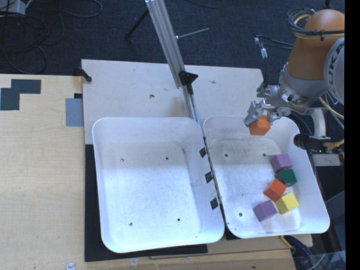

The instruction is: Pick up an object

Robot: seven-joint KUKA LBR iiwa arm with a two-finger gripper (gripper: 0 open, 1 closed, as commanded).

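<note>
My gripper (259,118) hangs over the far edge of the right bin (236,151), raised above it. An orange block (260,127) sits between its fingers, lifted clear of the bin floor. Several other blocks lie in the near right part of the same bin: a purple block (280,162), a green block (287,176), an orange-red block (274,189), a yellow block (288,202) and another purple block (264,210).
The left bin (146,184) stands beside the right one, with a divider carrying black clips (208,176) between them. A slanted aluminium rail (169,44) rises behind the bins. The grey and orange arm (315,44) fills the upper right.
</note>
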